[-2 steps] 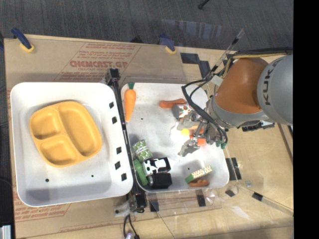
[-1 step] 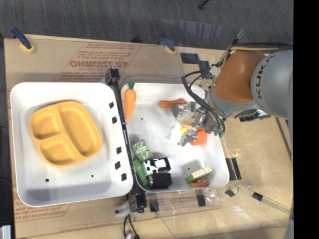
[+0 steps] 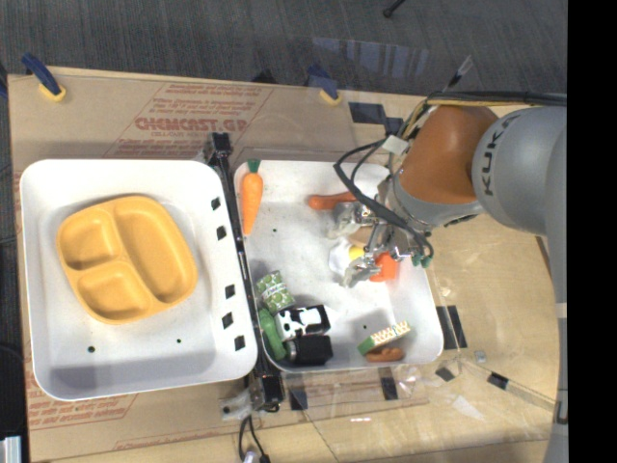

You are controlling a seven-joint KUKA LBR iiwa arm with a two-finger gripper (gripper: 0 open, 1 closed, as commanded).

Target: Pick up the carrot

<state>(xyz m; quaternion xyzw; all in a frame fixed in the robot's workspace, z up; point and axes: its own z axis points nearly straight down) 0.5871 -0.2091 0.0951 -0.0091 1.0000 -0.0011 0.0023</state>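
The carrot [image 3: 251, 197], orange with a green top, lies along the left wall of the right bin [image 3: 289, 177], near its far left corner. My gripper [image 3: 372, 256] hangs low over the right side of that bin, well to the right of the carrot and apart from it. Under and beside the gripper lie a white and yellow item [image 3: 344, 257] and a small orange-red piece [image 3: 388, 267]. The wrist hides what is directly beneath the gripper.
A second orange piece [image 3: 330, 201] lies at the bin's far middle. A green packet [image 3: 273, 288], a black and white item [image 3: 303, 322] and a toy hot dog [image 3: 386, 341] sit along the near side. The left bin [image 3: 58, 374] holds a yellow divided plate [image 3: 125, 257].
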